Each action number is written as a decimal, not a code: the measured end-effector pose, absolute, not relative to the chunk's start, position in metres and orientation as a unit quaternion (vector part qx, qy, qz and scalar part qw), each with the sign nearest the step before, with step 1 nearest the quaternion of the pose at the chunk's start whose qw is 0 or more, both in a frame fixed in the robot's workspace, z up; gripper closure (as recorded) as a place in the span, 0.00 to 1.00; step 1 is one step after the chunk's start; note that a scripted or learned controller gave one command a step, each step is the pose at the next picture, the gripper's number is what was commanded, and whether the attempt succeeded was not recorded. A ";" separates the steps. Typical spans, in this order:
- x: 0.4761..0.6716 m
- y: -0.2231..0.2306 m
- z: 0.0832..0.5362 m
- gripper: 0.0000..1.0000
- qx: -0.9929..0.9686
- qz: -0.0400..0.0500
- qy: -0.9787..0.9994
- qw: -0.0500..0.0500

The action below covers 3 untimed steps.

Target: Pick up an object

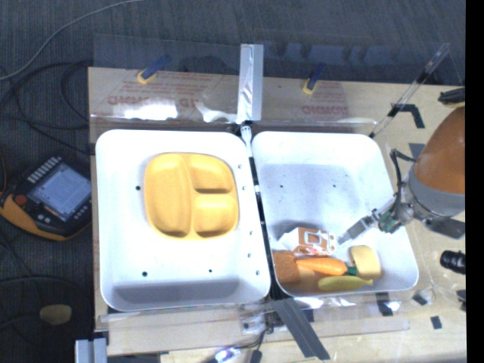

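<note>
Yellow tray (190, 195); white bins (121, 278); orange carrot (324, 266); pale yellow block (365, 261)

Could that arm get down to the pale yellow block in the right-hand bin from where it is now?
Probably yes. The gripper hangs just above the pale yellow block, which lies uncovered on top of the pile in the right bin. The orange carrot and bin wall sit close beside it, so room is tight.

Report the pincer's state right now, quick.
Pincer: cannot be told; it sits low in the right bin, just above the pile of toy food.
</note>
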<state>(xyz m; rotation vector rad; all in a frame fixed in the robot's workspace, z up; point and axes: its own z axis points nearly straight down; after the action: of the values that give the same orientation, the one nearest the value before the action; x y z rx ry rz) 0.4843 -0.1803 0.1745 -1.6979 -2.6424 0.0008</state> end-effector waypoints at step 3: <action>0.490 -0.168 0.197 0.00 -0.528 0.000 -0.849 0.000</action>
<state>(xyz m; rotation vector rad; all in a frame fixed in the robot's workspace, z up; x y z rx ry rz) 0.4902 -0.1676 0.1969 -1.6589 -2.6671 0.0007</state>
